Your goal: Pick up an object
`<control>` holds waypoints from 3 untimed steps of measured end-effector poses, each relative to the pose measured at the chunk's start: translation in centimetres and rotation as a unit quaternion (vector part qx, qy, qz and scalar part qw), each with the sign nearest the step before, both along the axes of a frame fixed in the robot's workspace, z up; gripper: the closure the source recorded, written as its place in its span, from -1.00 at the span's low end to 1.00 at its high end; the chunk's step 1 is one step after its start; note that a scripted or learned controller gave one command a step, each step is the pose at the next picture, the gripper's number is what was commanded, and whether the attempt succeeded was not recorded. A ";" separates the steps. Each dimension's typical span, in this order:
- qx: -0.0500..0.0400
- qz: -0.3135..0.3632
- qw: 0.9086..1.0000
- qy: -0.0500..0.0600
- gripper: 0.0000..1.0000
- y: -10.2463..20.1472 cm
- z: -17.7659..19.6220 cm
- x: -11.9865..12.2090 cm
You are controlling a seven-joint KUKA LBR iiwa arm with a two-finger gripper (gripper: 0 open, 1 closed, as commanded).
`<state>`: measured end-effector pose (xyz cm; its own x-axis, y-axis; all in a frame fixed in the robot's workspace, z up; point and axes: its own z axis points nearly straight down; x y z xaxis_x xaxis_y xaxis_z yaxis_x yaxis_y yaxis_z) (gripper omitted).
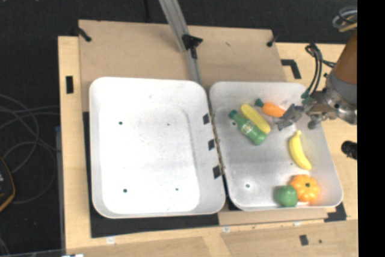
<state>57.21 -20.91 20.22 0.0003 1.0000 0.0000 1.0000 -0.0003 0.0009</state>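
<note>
Right bin (240,161): carrot (272,109) at the far edge; corn cob (255,118) lying against a green bottle (249,129); banana (299,151) mid-bin; orange pumpkin (307,188) touching a green round fruit (286,195) (near corner); gripper (298,119) above the bin between carrot and banana, jaws spread, nothing between them; left bin (150,147) alongside.

Arm and gripper: pose

The arm (348,66) is reaching in from the right, orange band showing above the wrist; the gripper (297,120) is hanging low, its fingers (284,121) standing spread apart, gripping nothing.
</note>
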 end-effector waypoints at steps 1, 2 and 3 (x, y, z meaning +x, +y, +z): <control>0.000 0.000 1.000 0.002 -1.00 -0.6 -4.4 -0.2; -0.001 0.000 1.000 -0.002 -1.00 -0.7 -9.1 0.0; -0.002 0.000 1.000 -0.004 1.00 -0.8 -7.9 0.1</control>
<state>57.27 -21.68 12.33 0.0003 1.0000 -0.0032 1.0000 -0.0003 0.0097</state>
